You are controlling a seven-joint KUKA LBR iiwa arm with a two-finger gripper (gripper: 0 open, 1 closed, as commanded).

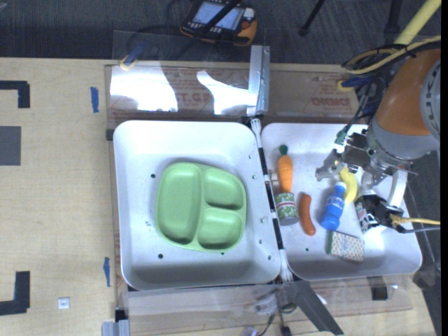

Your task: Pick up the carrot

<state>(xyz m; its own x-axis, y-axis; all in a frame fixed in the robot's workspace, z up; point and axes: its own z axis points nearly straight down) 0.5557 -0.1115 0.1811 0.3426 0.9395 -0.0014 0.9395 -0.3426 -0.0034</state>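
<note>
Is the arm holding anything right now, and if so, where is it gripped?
Cannot be told. The tool is over the right white bin, near the yellow banana and blue bottle. The orange carrot lies apart, untouched.

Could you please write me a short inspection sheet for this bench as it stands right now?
Surface: two white bins side by side, left bin and right bin.
Job's things: carrot lies in the right bin near the divider, untouched.
Clutter: green divided plate in the left bin; small can, sausage, blue bottle, banana, sponge in the right.
Grippers: pincer hangs over the right bin's far side, away from the carrot.
Cables: yellow cable by the arm.
Surroundings: handheld pendant behind the bins.
</note>
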